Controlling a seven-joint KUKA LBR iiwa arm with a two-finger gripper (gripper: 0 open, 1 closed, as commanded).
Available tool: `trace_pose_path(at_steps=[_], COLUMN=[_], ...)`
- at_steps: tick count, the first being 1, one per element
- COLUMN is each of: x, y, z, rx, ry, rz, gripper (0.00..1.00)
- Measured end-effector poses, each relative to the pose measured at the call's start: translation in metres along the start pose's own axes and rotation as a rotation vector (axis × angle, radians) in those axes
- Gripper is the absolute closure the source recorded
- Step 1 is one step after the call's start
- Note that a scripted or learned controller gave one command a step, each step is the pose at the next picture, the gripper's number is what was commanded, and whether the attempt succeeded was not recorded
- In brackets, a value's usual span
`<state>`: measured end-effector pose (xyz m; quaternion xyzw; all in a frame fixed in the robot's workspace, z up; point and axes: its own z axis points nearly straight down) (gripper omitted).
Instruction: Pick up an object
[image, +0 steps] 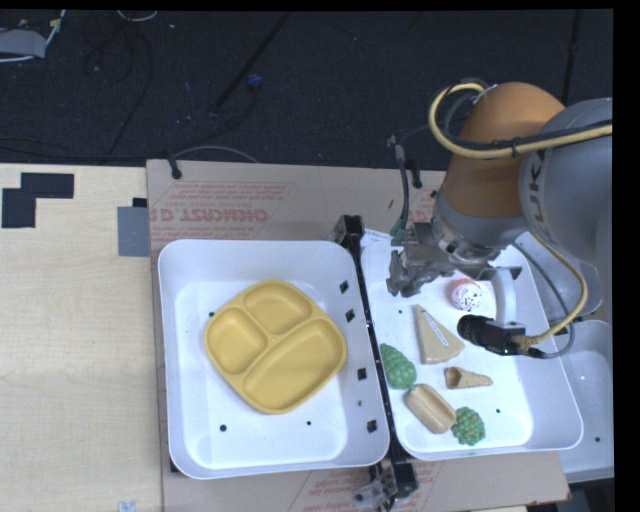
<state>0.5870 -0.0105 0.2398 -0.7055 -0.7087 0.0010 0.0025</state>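
- Over the far left part of the right bin (556, 398), my pincer (403, 272) hung above the floor; whether it was apart or together, I could not tell.
- Nearest it lay a speckled white ball (466, 295) and a tan wedge (437, 337), just beside each other.
- Toward the near wall sat a green leafy piece (398, 367), a small tan cone (467, 377), a tan roll (430, 408) and a green floret (467, 426).
- Across the divide, the left bin (190, 300) held a yellow divided plate (275, 345).
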Motion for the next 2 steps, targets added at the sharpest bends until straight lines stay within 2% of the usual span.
trace_pose_path(at_steps=[2], x=[0.103], y=[0.015], z=[0.018], rx=[-0.002], ry=[-0.001], rz=[0.000], gripper=[1.00])
